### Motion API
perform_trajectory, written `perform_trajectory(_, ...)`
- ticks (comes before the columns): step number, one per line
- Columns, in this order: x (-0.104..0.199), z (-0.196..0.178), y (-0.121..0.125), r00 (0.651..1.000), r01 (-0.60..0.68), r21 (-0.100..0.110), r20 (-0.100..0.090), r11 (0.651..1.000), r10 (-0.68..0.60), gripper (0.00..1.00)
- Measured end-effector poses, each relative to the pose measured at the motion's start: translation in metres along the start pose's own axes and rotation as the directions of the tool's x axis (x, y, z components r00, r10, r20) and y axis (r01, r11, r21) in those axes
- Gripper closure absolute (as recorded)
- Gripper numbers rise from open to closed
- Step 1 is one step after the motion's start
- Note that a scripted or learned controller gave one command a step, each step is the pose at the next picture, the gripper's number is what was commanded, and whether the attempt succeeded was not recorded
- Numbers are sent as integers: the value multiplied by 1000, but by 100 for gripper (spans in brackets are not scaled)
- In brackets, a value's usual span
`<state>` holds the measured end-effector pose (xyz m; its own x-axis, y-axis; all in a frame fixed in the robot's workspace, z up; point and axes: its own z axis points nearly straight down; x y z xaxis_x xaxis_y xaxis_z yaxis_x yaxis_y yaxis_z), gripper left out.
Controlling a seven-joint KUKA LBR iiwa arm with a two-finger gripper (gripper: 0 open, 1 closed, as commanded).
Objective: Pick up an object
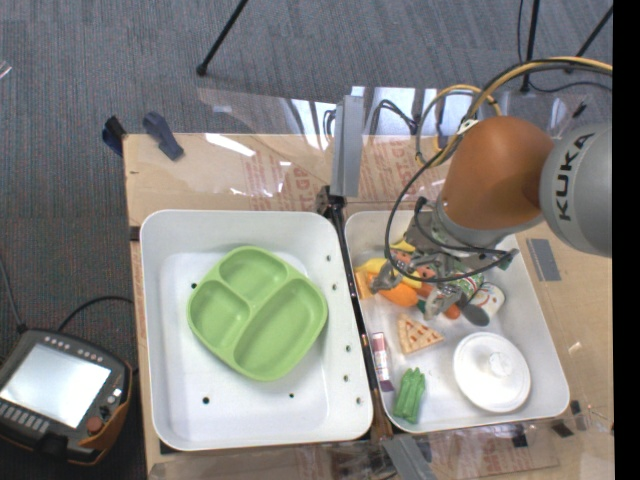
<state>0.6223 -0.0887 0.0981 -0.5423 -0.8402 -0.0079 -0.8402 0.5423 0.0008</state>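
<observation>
Grey arm with orange band (497,173) reaching in from the right of the frame, gripper (432,278) lowered into the upper part of the right white bin (548,368), over a cluster of small toys including an orange piece (399,293); grip state impossible to tell. Lower in the same bin: pizza slice (419,335), white round lid (491,370), green toy (409,395). At left of centre, left white bin (160,268) holding a green divided plate (257,311).

Grey arm (585,193) reaches in from right, orange wrist band (495,173) up, pointing down.
</observation>
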Motion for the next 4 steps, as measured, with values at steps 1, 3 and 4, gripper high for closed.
perform_trajectory(1,-2,-10,0,1000,-3,1,5,1000,3,100)
perform_trajectory(3,-19,11,-14,841,-541,2,-5,841,541,100)
perform_trajectory(4,-16,11,-15,672,-740,3,-6,673,740,100)
